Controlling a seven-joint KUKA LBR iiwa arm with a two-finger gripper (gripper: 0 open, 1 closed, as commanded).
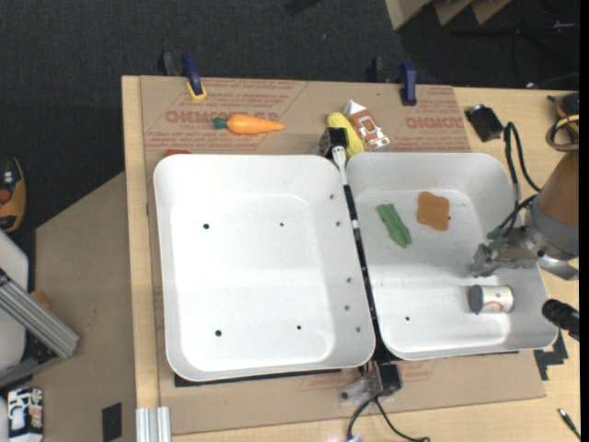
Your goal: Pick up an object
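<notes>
Two white bins on the table (138, 247). Right bin (442, 334): one green pod (394, 224), one brown block (433, 210), one small can (490, 298). Gripper (488, 256) just above can; jaws' state cannot be told.

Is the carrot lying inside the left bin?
No, the carrot lies on the cardboard behind the left bin, outside its rim.

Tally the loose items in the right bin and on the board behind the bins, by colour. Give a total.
Green: 1, the strip in the right bin
Brown: 1, the slab in the right bin
Grey and white: 1, the can in the right bin
Orange: 1, the carrot on the board
Yellow: 1, the corn on the board
Total: 5
</notes>
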